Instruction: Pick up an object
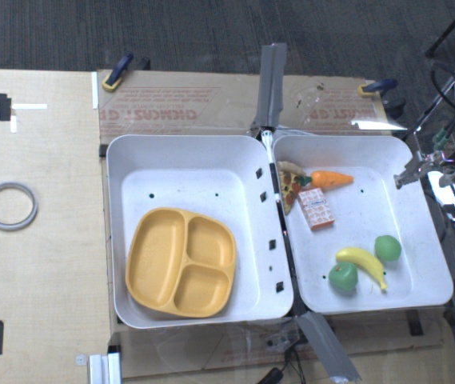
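Gripper (417, 170) over the right bin (365, 218) rim; whether it is open I cannot tell. Banana (363, 264) lies nearer and left of it; I'd descend centred, spanning its narrow width.

Two white bins (123, 174). One yellow tray (181, 261), one banana (363, 264), two green fruits (343, 278), one carrot (331, 180), one carton (316, 210), one pizza slice (290, 184).

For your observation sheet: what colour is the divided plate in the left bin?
Yellow-orange plate, clear in the camera view.
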Motion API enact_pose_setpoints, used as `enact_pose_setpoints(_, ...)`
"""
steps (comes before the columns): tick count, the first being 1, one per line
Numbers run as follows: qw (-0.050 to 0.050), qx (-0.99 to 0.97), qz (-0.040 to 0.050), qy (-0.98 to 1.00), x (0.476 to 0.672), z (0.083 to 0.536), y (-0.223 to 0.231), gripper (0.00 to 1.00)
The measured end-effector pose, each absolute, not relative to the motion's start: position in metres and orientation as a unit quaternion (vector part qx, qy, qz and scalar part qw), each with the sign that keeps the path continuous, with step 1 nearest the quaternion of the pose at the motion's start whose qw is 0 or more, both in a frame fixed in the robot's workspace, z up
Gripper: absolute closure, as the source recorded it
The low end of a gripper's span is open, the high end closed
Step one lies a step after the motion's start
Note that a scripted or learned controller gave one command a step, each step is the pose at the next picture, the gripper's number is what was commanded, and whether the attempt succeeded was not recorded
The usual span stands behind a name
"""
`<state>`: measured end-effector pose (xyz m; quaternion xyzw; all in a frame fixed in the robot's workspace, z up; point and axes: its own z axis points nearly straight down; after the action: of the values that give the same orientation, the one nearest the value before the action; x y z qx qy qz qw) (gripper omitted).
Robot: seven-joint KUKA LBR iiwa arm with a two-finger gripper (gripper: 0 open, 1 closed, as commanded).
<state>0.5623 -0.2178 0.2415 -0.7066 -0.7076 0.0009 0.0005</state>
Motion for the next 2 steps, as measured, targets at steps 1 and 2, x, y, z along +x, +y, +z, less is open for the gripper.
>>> enact_pose_setpoints(1,0.001,-0.687,0.0009,-0.727,0.493,0.171,-0.163,0.00)
enact_pose_setpoints(2,0.001,-0.651,0.0004,-0.759,0.477,0.091,-0.144,0.00)
